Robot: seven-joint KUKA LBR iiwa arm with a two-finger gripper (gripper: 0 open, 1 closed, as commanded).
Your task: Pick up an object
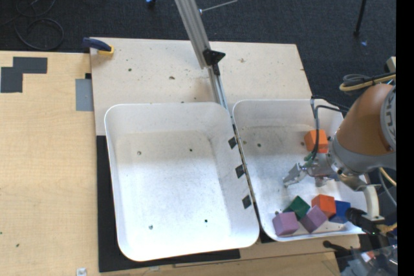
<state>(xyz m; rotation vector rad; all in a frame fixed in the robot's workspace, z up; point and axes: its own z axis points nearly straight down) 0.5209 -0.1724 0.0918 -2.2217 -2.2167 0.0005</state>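
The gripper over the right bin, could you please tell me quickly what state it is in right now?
Gripper: open, holding nothing, hanging above the right bin's floor, apart from the green cube.

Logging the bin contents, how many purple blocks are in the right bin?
2, side by side at the near edge of the right bin: one purple block, another to its right. The arm may hide more.

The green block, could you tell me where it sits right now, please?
The green block lies in the right bin, near its front edge, among the purple blocks and beside the orange block, just below the gripper.
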